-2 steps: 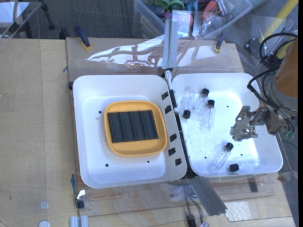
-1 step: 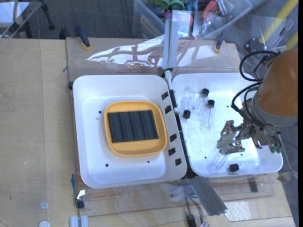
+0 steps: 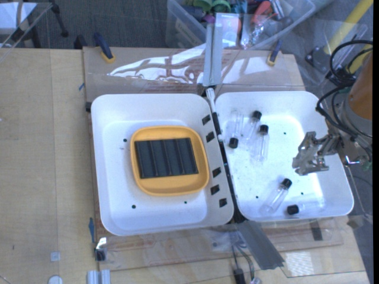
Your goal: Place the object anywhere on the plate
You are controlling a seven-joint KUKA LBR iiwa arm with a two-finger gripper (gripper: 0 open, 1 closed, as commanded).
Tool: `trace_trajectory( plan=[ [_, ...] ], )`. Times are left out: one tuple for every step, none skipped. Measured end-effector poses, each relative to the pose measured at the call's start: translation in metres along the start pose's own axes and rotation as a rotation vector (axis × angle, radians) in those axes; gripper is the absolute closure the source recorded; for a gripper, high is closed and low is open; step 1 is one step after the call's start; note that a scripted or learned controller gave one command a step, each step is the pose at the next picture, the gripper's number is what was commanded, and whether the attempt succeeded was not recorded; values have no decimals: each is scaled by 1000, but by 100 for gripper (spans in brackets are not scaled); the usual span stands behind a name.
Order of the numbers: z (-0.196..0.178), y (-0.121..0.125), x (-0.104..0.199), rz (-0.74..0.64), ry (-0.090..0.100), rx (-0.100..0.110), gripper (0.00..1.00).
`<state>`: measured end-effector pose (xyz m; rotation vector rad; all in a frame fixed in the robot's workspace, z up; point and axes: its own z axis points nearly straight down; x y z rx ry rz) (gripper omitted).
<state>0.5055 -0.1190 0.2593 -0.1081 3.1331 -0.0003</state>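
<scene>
The yellow plate (image 3: 170, 185) with a dark ribbed insert lies in the middle of the left bin (image 3: 112, 158). Several clear vials with black caps lie in the right bin (image 3: 331, 203): a cluster near its back left (image 3: 259, 144) and one vial (image 3: 277, 197) near the front. A loose black cap (image 3: 292, 209) rests by the front wall. My gripper (image 3: 308, 155) hangs over the right side of the right bin, to the right of the cluster and above the front vial. I see nothing held in it.
A clear tub of colourful toys (image 3: 237, 5) stands behind the bins. Black clips (image 3: 212, 152) line the divider between the bins. Dark cables (image 3: 340, 58) loop at the right by the arm. Bare wooden bench (image 3: 41, 158) stretches to the left.
</scene>
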Motion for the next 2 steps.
trace_trajectory(
  plan=[
    [44,20,20,-170,4,-2,100],
    [35,38,15,-187,0,-1,100]
  ],
)
